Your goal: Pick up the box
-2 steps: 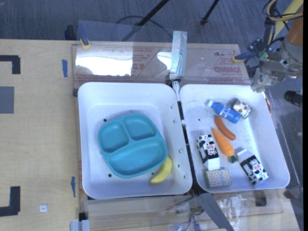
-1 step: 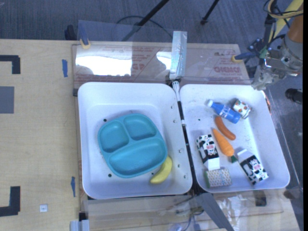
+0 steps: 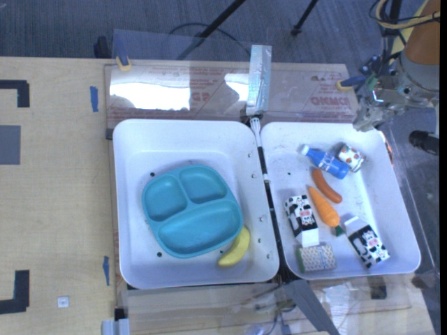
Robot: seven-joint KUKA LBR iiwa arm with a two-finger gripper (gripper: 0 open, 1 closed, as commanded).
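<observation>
Box (image 3: 316, 257) — small, with a speckled green-and-tan face — lies at the near edge of the right bin (image 3: 401, 208), just below a cow-print carton (image 3: 301, 216) and beside a carrot (image 3: 324, 206). Hand (image 3: 368, 114) hovers over the bin's far right corner — its grip state can't be told.

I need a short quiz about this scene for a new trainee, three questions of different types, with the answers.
1. True or false: the blue divided plate lies in the right bin.
2. Which item touches the plate's rim? A) carrot B) banana C) blue bottle
3. Fill in: the gripper is above the right bin's far ____ corner.

Key: 1 false, it lies in the left bin. 2 B. 3 right.
</observation>
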